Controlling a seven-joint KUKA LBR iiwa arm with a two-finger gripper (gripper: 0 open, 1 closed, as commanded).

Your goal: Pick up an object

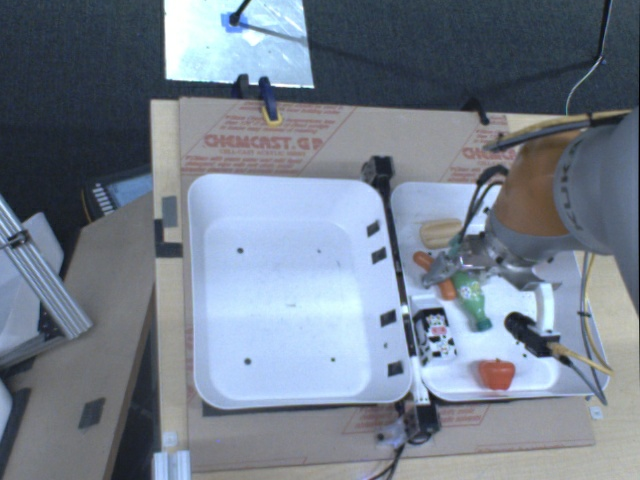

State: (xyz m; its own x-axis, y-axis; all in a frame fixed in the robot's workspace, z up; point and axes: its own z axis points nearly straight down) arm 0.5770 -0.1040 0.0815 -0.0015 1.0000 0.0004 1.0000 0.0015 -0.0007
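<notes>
My gripper (447, 271) is low in the right bin (560, 268), reaching in from the right. It sits over a small orange piece (424, 261) and the top of a green bottle-shaped object (475, 305), both partly hidden by it. A pale tan oval object (439, 233) lies just behind the gripper. In front of it are a black-and-white patterned box (434, 334) near the bin's left wall and a red round object (496, 372) near the front edge.
The left bin (215, 208) stands beside the right one, with a black divider strip (395, 268) between them. Both bins rest on a brown cardboard sheet (300, 138). The grey arm with its orange band (530, 183) covers the right bin's far right part.
</notes>
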